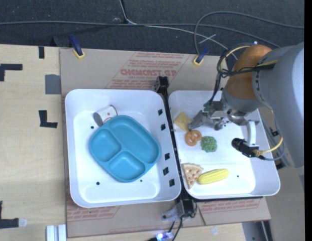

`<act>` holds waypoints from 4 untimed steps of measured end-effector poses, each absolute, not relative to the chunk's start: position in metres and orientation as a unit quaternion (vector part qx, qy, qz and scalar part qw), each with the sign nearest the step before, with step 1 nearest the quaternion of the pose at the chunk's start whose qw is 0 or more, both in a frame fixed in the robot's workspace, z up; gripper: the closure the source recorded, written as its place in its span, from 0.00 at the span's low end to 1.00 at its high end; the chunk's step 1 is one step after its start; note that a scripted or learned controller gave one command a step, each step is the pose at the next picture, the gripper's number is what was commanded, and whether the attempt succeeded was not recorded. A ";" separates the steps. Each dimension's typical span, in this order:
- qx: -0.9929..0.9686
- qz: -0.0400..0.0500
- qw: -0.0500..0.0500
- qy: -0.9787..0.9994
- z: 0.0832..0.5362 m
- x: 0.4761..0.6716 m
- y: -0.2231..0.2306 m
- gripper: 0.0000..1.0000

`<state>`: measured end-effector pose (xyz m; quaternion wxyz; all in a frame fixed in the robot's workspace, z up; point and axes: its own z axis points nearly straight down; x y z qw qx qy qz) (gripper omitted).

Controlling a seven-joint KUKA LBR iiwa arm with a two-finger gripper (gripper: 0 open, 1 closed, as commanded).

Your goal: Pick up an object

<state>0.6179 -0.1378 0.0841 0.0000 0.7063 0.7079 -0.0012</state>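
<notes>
Two white bins (78, 185) are sitting side by side on a cardboard sheet (140, 69) clamped by blue-and-yellow clips (77, 47) over the wooden bench (25, 149).

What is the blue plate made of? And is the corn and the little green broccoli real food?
The blue plate looks like smooth moulded plastic: one even colour, with three rounded sections. The corn and broccoli look like plastic toy food, since their colours are very bright and flat, but they are too small here to be certain.
</notes>
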 end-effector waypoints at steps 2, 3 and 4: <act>0.707 0.000 0.000 0.708 0.139 0.619 -0.136 1.00; 0.707 0.000 0.000 0.708 0.180 0.621 -0.135 1.00; 0.707 0.001 0.002 0.708 0.234 0.622 -0.135 1.00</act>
